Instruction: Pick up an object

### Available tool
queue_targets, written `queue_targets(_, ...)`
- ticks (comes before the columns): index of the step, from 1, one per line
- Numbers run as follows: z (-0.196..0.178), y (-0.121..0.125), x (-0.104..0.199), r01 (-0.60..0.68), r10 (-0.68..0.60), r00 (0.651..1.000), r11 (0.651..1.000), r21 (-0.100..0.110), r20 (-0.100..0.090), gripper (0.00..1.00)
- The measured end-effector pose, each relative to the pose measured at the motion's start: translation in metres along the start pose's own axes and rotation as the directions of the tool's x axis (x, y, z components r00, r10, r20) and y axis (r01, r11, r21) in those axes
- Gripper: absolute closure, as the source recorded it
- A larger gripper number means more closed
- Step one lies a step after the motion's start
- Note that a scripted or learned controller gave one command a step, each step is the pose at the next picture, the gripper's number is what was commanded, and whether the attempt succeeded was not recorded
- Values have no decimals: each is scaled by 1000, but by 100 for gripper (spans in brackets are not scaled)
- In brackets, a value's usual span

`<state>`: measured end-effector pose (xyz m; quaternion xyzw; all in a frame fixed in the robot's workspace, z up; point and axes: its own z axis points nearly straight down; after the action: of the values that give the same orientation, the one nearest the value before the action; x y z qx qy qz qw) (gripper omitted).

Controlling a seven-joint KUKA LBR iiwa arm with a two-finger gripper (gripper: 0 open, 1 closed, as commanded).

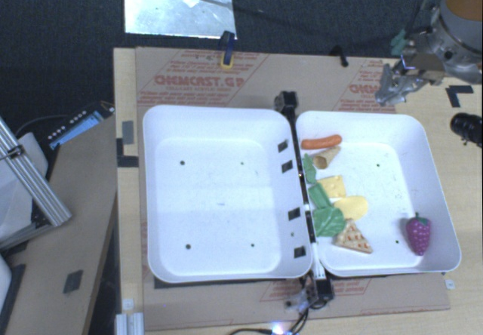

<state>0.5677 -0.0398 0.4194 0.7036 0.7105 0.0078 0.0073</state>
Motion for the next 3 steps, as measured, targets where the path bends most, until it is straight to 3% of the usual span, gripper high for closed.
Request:
queue_targets(1, 117, -26, 118, 6, -6, 1000, 1000, 30, -3, 100)
queue_targets(2, -99, -42, 138, -2, 2, 1000, 1000, 2, -5, 100)
queue_targets(3, 62, -44, 283, 8, -8, 1000, 999, 34, 1, 100)
